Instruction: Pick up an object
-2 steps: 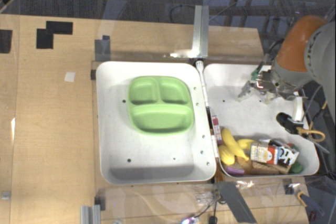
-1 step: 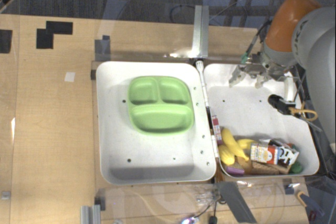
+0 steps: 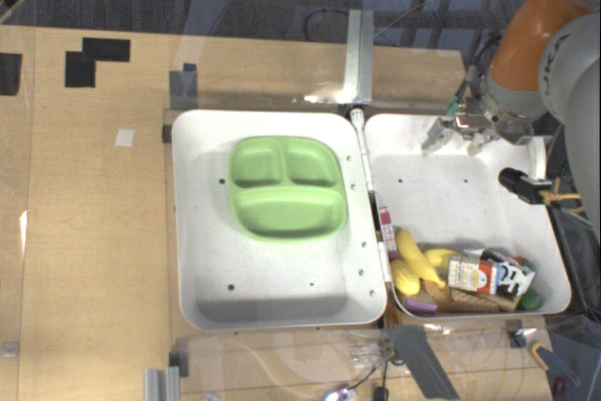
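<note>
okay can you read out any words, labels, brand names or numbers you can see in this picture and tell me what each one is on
Nothing reads clearly enough to quote.
Carton in the right bin: printed front with large dark lettering, too blurred to make out.
Strip on the divider between the bins: red and dark marks, too small to read.
Green tray in the left bin: no text.

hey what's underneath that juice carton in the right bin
The juice carton lies on its side over a brown item poking out below it, with a green piece at its right end. Anything else beneath it is covered.
</note>
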